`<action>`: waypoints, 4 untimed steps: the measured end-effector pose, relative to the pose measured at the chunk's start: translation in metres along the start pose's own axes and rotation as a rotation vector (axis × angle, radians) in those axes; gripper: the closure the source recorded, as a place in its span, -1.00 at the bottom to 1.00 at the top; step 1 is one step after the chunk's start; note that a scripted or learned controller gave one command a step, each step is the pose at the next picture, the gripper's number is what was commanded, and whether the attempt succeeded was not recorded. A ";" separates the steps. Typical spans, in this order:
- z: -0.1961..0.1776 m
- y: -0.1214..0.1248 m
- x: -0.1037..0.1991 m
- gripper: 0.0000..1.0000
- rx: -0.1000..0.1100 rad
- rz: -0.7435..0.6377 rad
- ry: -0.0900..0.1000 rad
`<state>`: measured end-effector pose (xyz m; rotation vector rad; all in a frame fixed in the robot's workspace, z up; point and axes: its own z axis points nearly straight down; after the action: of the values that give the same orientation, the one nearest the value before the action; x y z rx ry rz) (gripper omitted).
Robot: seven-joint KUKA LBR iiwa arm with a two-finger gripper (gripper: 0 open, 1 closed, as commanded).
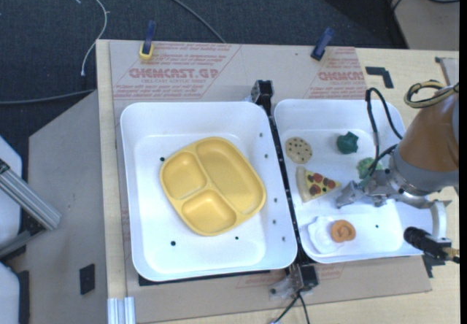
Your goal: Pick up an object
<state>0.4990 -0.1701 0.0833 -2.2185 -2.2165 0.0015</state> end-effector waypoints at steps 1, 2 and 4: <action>-0.012 0.001 0.000 1.00 -0.004 0.000 -0.001; -0.061 0.012 -0.001 1.00 -0.011 -0.002 -0.005; -0.167 0.018 -0.007 1.00 -0.006 -0.002 -0.004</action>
<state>0.5179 -0.1773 0.2506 -2.2208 -2.2236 -0.0009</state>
